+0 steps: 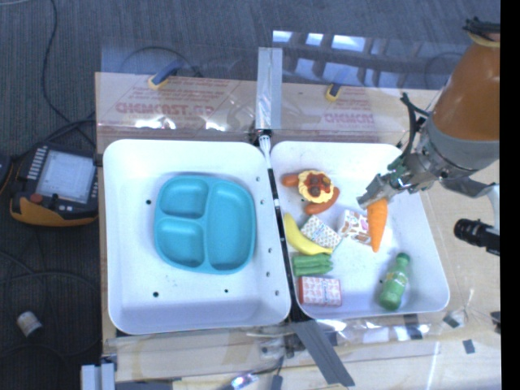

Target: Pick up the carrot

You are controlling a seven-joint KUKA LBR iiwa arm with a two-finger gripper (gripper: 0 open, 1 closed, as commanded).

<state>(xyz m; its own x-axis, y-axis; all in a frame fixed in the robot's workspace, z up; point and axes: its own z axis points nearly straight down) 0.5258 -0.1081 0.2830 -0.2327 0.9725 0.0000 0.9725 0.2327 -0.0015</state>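
Gripper (382, 192) over right bin (431, 242) — fingers closed on carrot (377, 223) top, carrot hanging tip-down beside green bottle (394, 281).

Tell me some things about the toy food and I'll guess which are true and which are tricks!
1. The carrot is in the right bin. True.
2. The blue tray holds the banana. False: the banana lies in the right bin, by its left wall.
3. The green bottle is near the right bin's lower right corner. True.
4. The tool is over the left bin. False: it is over the right bin, just above the carrot's top end.
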